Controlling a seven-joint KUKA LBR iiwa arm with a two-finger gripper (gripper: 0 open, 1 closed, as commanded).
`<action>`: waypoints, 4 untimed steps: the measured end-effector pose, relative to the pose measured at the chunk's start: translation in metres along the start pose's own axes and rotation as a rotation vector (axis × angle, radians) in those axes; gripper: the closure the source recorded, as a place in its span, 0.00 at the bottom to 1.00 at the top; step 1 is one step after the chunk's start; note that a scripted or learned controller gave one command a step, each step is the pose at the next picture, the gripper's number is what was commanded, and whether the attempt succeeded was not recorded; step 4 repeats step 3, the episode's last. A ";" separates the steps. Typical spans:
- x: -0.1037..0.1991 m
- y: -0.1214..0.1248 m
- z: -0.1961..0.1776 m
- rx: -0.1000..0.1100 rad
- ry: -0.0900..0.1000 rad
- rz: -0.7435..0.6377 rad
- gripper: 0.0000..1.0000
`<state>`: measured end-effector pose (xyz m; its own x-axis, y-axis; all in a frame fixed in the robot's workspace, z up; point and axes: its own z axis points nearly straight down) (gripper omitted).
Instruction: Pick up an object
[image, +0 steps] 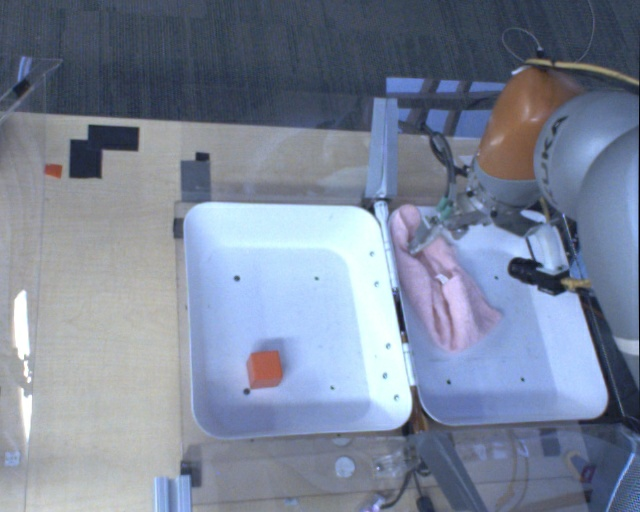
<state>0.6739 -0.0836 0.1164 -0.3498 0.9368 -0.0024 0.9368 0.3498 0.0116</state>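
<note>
A pink cloth (447, 295) lies crumpled along the left side of the right bin (540, 380), running from the bin's far left corner toward its middle. An orange cube (265, 369) rests on the floor of the left bin (290, 250), near the front left. My gripper (441, 226) hangs low over the far end of the pink cloth, close to or touching its top fold. The grey arm with its orange band (525, 115) fills the upper right above it.
A raised divider (397, 300) separates the two bins. A metal post (381, 150) stands behind the divider. Black marks (98, 148) and a small orange tag (53, 171) lie on the wooden bench at far left.
</note>
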 end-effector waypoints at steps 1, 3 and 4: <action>0.008 -0.040 0.024 -0.004 -0.003 0.140 0.00; 0.033 -0.060 -0.071 0.004 -0.002 0.398 1.00; 0.033 -0.060 -0.071 0.004 -0.002 0.398 1.00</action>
